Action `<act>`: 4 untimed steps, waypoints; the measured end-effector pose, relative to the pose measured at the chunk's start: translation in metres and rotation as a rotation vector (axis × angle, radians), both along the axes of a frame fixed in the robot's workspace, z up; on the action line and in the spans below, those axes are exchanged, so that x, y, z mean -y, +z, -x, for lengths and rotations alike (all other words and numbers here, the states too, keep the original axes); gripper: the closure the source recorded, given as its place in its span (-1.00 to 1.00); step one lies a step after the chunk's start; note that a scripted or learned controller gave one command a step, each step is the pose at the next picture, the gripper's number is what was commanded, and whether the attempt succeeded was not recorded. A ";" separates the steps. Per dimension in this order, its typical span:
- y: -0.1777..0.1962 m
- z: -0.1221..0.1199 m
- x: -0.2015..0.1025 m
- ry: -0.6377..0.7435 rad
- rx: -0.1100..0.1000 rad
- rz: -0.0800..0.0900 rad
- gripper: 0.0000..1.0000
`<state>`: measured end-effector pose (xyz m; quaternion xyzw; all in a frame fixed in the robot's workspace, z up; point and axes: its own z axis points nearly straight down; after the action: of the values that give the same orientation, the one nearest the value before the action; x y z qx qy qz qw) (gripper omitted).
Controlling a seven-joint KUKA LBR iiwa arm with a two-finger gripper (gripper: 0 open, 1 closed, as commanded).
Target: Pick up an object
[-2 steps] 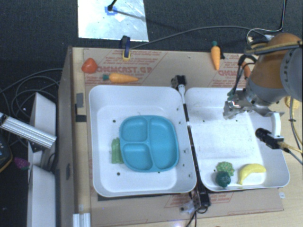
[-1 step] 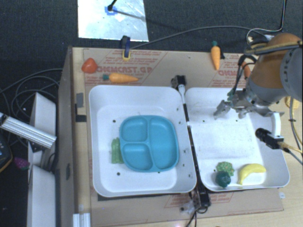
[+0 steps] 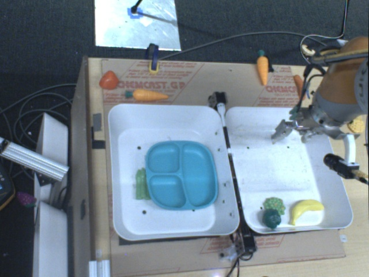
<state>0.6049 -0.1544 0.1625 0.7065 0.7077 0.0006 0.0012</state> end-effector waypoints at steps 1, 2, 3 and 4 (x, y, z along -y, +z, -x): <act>-0.079 -0.016 -0.013 0.002 -0.001 -0.001 -1.00; -0.067 -0.017 -0.012 0.004 0.001 -0.001 1.00; 0.010 -0.026 -0.018 0.003 0.004 0.001 1.00; 0.009 -0.025 -0.018 0.003 0.001 0.000 -1.00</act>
<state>0.6301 -0.1363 0.1712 0.7056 0.7086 0.0007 0.0015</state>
